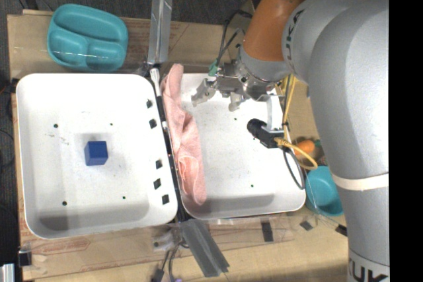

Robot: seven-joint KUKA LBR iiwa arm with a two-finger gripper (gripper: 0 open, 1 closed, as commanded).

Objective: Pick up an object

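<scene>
The gripper (pixel 218 97) hangs over the far end of the right bin (pixel 264 198), its two pale fingers (pixel 201 96) spread apart with nothing between them, pointing down toward the white floor. Behind it the grey wrist rises into the orange band, and the thick arm (pixel 344 76) takes up the right side of the scene.

Just to the left of the fingers, close but apart from them as far as I can see, lies a pink cloth (pixel 184 135). It is draped in a long rumpled strip along the left wall of the right bin, from the far corner down toward the near one, and seems to ride up on the rim between the bins. It looks light and limp, so I'd expect it to sag and trail when lifted; a pinch on one of the raised folds near its far end seems the best hold, since a flat patch would give the fingers little to bite.

In the left bin (pixel 39 96) a small blue cube (pixel 96 152) sits alone toward the middle, well apart from the gripper. It looks stiff and light, an easy thing to squeeze across two opposite faces.

On the bench beyond the left bin rests a teal tray (pixel 87 36), and a teal bowl (pixel 324 189) sits beside the right bin's near right corner.
</scene>
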